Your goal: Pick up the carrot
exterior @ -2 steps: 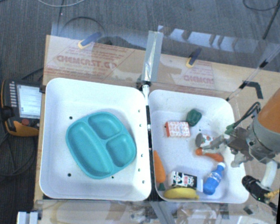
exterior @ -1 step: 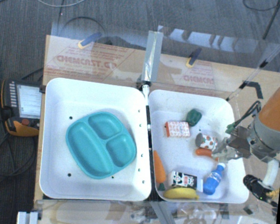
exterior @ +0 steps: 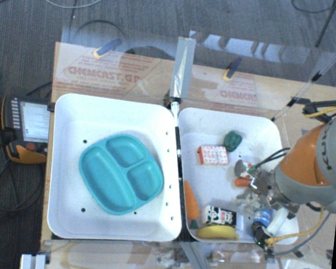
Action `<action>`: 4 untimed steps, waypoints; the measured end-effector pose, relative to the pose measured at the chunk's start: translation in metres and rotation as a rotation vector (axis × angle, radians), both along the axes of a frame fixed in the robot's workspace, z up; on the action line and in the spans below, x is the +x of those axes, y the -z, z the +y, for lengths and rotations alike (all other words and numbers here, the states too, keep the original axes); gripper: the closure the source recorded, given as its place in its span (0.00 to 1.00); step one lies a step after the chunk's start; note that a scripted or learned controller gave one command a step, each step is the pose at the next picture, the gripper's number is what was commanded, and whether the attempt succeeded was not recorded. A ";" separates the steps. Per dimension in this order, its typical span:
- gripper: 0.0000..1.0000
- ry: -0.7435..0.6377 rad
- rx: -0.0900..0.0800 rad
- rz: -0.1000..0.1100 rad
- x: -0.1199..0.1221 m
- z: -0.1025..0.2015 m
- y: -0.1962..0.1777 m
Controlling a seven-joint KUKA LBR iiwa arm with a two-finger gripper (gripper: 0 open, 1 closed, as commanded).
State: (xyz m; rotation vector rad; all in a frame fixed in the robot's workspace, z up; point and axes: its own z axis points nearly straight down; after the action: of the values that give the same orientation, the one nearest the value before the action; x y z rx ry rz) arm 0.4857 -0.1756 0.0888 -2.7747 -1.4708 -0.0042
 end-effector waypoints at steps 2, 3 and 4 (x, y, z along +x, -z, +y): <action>1.00 0.310 -0.006 -0.004 0.002 0.052 -0.006; 1.00 0.399 -0.004 0.013 -0.002 0.135 -0.092; 1.00 0.392 -0.006 0.012 -0.002 0.141 -0.092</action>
State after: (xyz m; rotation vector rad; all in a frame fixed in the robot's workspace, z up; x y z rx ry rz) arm 0.4835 -0.0350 0.1808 -3.0084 -0.9018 0.0162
